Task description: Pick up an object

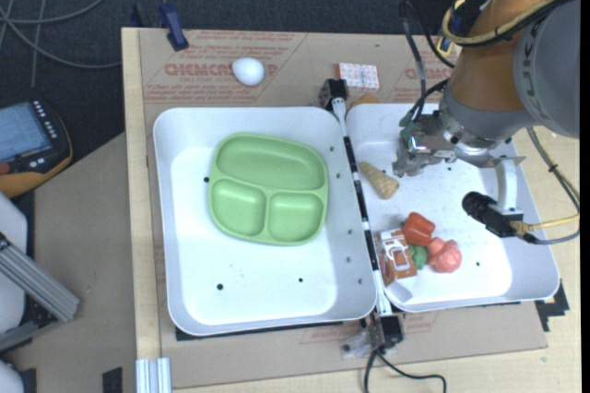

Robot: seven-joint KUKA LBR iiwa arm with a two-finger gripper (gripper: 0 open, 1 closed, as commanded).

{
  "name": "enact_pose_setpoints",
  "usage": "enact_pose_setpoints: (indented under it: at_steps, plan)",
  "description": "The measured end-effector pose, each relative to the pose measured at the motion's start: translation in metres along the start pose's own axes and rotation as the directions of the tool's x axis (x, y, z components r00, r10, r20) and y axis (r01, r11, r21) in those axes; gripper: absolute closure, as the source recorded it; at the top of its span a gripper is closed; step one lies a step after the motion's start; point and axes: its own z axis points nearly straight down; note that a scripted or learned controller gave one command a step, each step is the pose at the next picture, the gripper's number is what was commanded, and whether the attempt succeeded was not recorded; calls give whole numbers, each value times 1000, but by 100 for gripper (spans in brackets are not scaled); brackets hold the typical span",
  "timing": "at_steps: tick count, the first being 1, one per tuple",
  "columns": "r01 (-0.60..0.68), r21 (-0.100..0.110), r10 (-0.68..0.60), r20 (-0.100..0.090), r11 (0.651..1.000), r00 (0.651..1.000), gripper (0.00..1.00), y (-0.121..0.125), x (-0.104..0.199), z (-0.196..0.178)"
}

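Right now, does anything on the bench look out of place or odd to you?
Yes. A small white egg-shaped object lies on the brown cardboard behind the left white bin, outside both bins. A small pink-and-white checked packet also lies there, behind the right white bin. Nothing looks spilled or broken.

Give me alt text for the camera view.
The arm reaches into the right bin, its pincer near a cone, with red toys clustered nearer the front. The left bin holds a green tray.

White egg (247, 70) on cardboard behind left bin; blue clamp (171, 26) (corner); handheld screen (28, 135) far left.
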Motion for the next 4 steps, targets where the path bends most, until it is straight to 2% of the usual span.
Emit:
enact_pose_setpoints:
  at_steps: [1,2,3,4]
  plan:
    - [-1,1,1,1,1000,1000,0,0,-1,0]
    - [-3,4,3,1,1000,1000,0,-36,-44,57]
    - [-2,4,2,-1,1000,1000,0,-42,-39,101]
    - [-1,0,1,2,1000,1000,0,-7,-50,100]
